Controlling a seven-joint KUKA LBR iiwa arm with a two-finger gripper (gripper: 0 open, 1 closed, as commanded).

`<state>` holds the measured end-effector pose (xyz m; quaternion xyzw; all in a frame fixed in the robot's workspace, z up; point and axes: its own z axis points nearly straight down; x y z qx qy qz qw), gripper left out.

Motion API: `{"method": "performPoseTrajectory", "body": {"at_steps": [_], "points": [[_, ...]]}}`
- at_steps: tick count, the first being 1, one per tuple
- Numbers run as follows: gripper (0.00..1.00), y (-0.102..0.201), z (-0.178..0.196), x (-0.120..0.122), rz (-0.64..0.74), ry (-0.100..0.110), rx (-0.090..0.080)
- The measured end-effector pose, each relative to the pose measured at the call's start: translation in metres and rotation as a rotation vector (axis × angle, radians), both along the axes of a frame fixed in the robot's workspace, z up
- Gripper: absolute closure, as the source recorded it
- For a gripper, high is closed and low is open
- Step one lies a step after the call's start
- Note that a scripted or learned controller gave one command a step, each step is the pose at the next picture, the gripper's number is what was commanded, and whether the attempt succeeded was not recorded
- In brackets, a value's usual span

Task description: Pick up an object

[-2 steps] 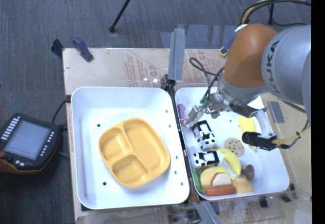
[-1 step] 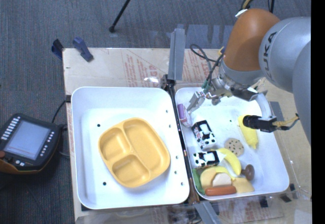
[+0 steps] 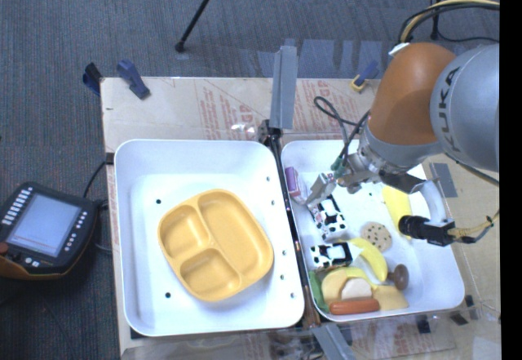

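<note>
Gripper (image 3: 320, 187) hangs low over the near-left part of the right bin (image 3: 447, 291); whether its fingers are parted or closed cannot be made out. "KUKA" reads in grey letters along the arm (image 3: 457, 105). Just below the gripper lie two black-and-white cow toys (image 3: 329, 215), one nearer the bin's front. A purple item (image 3: 291, 180) sits beside the gripper at the bin's left wall. Toward the bin's front: a cookie (image 3: 375, 233), banana (image 3: 372, 259), sausage (image 3: 353, 307). Left of this bin, a yellow divided plate (image 3: 214, 244) rests in the left bin (image 3: 139, 171).
</note>
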<state>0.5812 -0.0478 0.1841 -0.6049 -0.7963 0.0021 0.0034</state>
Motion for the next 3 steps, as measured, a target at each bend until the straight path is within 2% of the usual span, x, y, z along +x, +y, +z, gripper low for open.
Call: {"method": "performPoseTrajectory", "body": {"at_steps": [1, 2, 3], "points": [[0.0, 0.01, 0.0, 0.009, 0.057, -0.001, 0.0], [0.0, 0.011, 0.0, 0.049, 0.117, -0.002, 0.0], [0.0, -0.043, -0.1, -0.004, 0.099, 0.001, 0.001]]}}
